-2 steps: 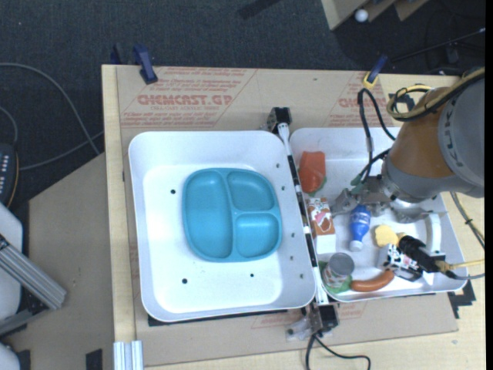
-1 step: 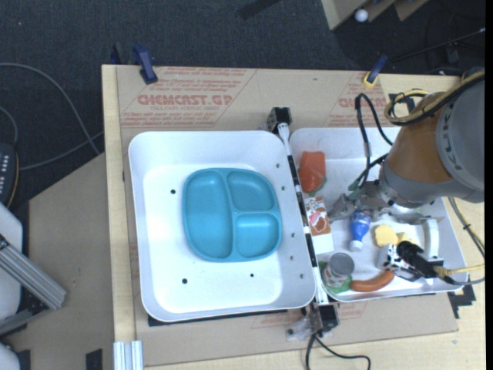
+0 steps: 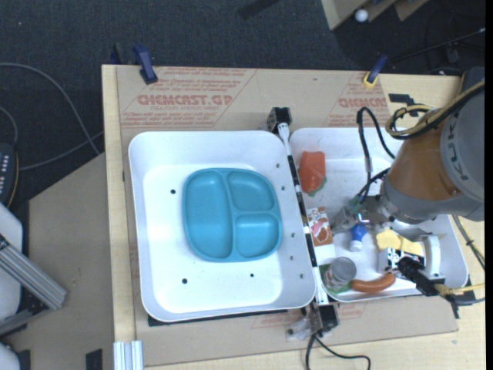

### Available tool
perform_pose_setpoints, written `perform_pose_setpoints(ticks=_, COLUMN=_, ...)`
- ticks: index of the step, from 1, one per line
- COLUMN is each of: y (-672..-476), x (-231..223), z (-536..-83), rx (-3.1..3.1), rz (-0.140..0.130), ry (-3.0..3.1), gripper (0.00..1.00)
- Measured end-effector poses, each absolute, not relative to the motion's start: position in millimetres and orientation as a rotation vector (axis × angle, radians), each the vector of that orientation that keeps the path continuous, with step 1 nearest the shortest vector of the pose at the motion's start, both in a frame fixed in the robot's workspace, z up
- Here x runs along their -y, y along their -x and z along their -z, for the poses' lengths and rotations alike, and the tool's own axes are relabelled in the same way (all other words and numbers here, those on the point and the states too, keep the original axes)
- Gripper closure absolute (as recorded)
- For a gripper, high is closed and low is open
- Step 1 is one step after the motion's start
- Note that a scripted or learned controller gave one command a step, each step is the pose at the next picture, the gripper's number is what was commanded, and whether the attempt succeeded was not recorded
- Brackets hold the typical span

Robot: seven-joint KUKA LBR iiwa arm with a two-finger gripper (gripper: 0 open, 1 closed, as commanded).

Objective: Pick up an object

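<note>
**Arm low in the right bin, no pick confirmed**

The gripper (image 3: 368,214) sits low in the right bin (image 3: 339,141), at the end of the grey arm (image 3: 427,168) that comes in from the right edge. The wrist and its cables hide the tip, so I cannot tell whether it is released, clenched or grasping anything. Nothing is seen lifted off the bin floor.

Closest to the tip is a small blue and white bottle (image 3: 357,236), just below it and seemingly lying on the floor of the bin. To the right of the bottle is a yellow piece (image 3: 389,240), partly under the arm. Left of the tip, against the wall shared by the 2 bins, is a small red and white packet (image 3: 320,227). Below that stands a grey round can (image 3: 340,270), with a sausage (image 3: 373,285) touching or just beside it along the near rim. Well apart, in the far corner of the same bin, lies an orange-red lump with a bit of green (image 3: 312,170).

The left bin (image 3: 154,284) holds 1 thing, a blue 3-compartment plate (image 3: 231,213), lying flat and far from the arm.

Judged from this, the task is at the reach or grasp stage: the arm is down among the objects, probably aiming at the bottle or the yellow piece, but a secure grip and the lift are both still to come. The clutter round the tip could spoil the try.
</note>
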State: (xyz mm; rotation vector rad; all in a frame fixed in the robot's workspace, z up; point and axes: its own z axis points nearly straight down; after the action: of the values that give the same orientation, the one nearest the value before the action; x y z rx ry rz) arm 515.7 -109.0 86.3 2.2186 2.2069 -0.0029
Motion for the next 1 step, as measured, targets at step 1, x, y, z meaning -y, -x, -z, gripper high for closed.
perform_pose_setpoints(ticks=1, y=-515.4, x=106.2, z=-94.9, rx=-2.214, rz=0.001, ry=-2.220, gripper=1.00)
